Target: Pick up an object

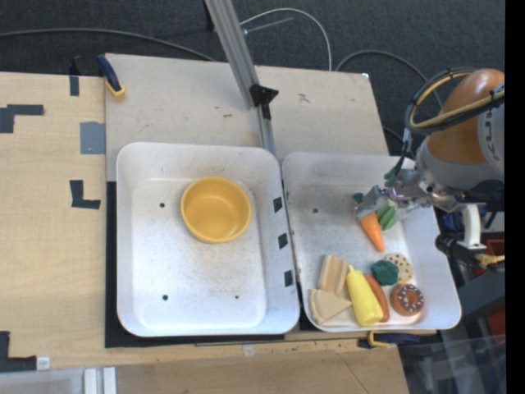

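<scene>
Carrot (373, 231) lies right under the gripper (385, 197) in the right bin (328, 179), with its green top touching the jaws. I cannot tell if the jaws are open or closed, because they are small and dark here.

To do this step well, I think the jaws should come straight down on the fat orange part, one on each side, and squeeze softly before lifting. The leafy end looks too floppy to hold.

Below the jaws, at the near end of that bin, is a pile of play food: one yellow banana (364, 295), one hot dog (378, 295), one donut (407, 300), one green piece (384, 271), one cookie (399, 263) and two bread pieces (331, 290). One carrot.

Far off to one side of the jaws, one yellow bowl (216, 209) sits in the left bin (139, 245). Two bins.
</scene>
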You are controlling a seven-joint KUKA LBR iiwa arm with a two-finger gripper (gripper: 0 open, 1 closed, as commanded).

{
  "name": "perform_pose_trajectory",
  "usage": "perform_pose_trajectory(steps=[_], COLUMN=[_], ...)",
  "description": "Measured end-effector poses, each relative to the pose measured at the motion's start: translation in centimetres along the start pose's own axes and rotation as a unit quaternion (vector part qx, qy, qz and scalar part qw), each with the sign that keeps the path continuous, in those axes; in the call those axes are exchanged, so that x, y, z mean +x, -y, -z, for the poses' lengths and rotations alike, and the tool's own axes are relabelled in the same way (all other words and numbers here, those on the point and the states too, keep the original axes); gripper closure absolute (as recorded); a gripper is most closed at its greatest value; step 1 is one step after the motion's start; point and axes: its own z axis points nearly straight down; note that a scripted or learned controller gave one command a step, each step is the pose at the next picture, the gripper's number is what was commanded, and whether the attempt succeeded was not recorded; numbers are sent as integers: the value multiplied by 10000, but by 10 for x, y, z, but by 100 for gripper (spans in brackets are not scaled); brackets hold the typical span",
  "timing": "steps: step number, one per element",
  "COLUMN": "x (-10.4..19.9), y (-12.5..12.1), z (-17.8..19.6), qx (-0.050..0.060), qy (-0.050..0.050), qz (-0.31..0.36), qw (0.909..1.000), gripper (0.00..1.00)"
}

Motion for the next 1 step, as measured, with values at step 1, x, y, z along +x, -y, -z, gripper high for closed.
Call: perform_pose_trajectory(steps=[1], x=[2], y=[7], z=[-64], qx=[3], qy=[-3], qz=[0], qw=[10000], gripper=[0])
